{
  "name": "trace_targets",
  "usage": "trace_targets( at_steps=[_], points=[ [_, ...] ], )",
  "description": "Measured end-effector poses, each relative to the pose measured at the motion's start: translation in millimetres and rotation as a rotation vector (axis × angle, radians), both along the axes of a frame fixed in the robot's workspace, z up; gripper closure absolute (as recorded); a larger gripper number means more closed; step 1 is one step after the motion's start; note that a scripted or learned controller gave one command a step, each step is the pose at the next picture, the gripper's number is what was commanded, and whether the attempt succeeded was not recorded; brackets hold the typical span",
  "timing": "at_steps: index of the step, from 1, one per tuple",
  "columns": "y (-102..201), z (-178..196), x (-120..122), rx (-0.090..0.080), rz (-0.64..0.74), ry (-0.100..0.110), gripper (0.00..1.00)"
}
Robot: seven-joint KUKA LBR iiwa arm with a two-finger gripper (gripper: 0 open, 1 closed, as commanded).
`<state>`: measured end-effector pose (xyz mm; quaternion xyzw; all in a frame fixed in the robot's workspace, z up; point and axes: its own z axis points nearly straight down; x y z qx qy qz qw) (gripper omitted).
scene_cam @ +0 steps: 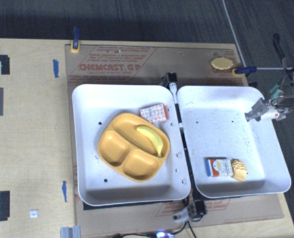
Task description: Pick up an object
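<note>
In the right bin (221, 133) a small carton with a red and blue label (217, 167) lies flat near the front, and a yellow crinkled piece (239, 169) touches its right side. The left bin (87, 133) holds a yellow divided tray (119, 150) with a banana (153, 138) in its far right section. A small red and white packet (154, 113) sits just behind the tray. My gripper (256, 111) hovers at the right bin's right rim, pointing left, well apart from the carton. Nothing shows between its tips.
A round tan disc (222, 63) rests on the cardboard sheet behind the right bin. A blue clamp (244, 70) and a thin rod lie beside it. A black divider (179, 128) runs between the bins. Wooden bench surface stretches to the left.
</note>
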<state>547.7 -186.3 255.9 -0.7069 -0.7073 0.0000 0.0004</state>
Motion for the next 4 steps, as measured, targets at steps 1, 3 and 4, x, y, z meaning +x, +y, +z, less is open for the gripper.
trace_targets(
  at_steps=[1,3,4],
  points=[
    [4,-166,-18,-0.001,-0.001,-0.002,0.0],
    [62,-160,-66,-0.001,-0.001,-0.007,1.0],
    [62,-150,-65,-0.003,-0.002,-0.011,1.0]
  ],
)
